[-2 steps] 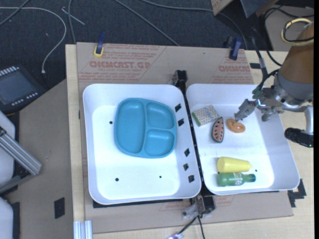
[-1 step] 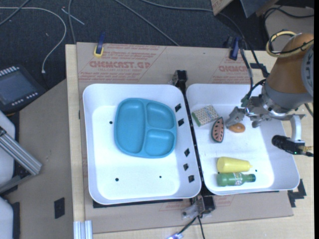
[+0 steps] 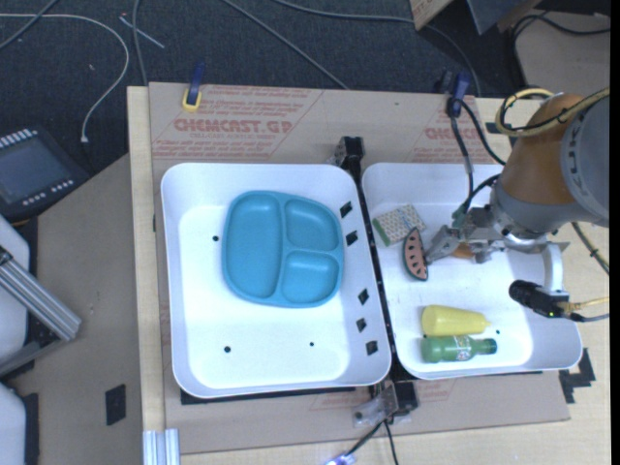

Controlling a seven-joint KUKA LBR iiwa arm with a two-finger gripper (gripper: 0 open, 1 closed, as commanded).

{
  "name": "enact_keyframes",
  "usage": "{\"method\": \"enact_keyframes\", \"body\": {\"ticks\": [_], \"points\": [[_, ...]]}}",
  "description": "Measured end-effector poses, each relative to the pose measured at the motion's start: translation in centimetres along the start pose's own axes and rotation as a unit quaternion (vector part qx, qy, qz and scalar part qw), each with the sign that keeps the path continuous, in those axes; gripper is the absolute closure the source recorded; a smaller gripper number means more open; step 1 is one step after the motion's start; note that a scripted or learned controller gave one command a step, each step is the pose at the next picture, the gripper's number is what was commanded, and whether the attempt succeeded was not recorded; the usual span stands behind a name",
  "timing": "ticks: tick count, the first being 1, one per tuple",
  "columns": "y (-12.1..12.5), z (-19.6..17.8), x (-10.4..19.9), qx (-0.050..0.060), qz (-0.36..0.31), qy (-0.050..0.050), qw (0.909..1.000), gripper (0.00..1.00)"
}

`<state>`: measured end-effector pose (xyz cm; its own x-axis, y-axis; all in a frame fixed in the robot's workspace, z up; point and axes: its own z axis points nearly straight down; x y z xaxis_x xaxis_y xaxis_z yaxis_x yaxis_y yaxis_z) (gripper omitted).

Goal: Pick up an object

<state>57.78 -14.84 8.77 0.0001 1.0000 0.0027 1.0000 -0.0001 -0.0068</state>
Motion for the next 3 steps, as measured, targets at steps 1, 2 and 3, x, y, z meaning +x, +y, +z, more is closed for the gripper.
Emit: {"method": "enact_keyframes", "body": {"ticks": [1,2,3], "points": [[0.2,-1.5,0.0,-0.004,0.0,0.0,1.0,1.0],[0.6,-7.7,0.6,-0.007,-0.001,-0.002,1.0,1.0],[-0.1,-12.5,0.5,-0.006,-0.001,-0.002,1.0,1.0]]}}
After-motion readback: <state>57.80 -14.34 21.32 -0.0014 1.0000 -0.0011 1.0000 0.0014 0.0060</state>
